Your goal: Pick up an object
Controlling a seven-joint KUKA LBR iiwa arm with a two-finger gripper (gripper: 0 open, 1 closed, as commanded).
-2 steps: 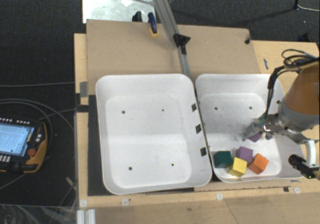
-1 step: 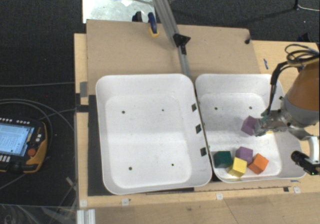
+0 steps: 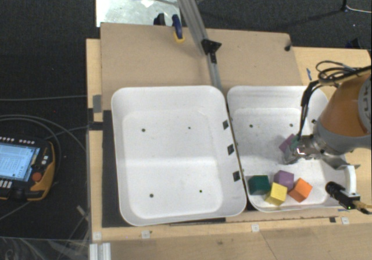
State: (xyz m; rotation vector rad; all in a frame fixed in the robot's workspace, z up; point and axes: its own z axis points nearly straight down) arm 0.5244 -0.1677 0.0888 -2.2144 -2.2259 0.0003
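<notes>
Hovering gripper (image 3: 293, 151) in right bin (image 3: 261, 107) over purplish block (image 3: 286, 143), finger state impossible to tell; sitting at 6 o'clock: green (image 3: 258, 184), purple (image 3: 284, 178), yellow (image 3: 278, 193), orange (image 3: 300, 189) cubes, likely light, rigid, best pinched across flat opposite faces.
</notes>
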